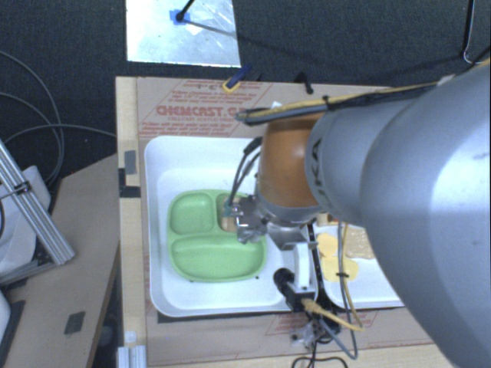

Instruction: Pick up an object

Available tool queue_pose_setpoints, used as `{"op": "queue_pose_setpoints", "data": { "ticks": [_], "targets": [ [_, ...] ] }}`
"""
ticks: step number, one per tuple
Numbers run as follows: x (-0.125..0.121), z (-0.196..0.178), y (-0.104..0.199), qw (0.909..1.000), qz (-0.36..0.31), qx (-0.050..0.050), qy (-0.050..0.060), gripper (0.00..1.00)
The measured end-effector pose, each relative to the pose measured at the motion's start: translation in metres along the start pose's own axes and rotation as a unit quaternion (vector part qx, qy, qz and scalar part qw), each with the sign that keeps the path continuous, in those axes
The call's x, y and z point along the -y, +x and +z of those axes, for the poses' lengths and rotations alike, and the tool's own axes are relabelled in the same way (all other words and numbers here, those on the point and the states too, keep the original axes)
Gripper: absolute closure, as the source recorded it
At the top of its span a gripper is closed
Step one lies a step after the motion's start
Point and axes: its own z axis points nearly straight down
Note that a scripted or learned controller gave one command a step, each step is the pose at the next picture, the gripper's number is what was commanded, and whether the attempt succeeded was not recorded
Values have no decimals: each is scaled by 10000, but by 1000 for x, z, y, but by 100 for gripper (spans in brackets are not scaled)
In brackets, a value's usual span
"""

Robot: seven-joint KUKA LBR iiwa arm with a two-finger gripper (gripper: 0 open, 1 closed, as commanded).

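A green divided plate [215, 240] lies in the left white bin [165, 205]. The end effector [236, 222] hangs over the plate's right side; I cannot tell its state. Yellow items [331, 253] lie in the right bin [376, 286].

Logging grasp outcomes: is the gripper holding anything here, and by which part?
Cannot be told. The gripper sits low over the green divided plate in the left bin, its fingertips hidden.

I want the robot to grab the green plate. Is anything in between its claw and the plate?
Nothing visible is. The gripper is already right over the green divided plate in the left bin, at the plate's right edge. The arm hides the fingertips.
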Motion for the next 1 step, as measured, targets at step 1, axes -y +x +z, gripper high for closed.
{"op": "queue_pose_setpoints", "data": {
  "ticks": [1],
  "targets": [
    [-50,73,-35,10000,21,-18,-61,100]
  ]
}}
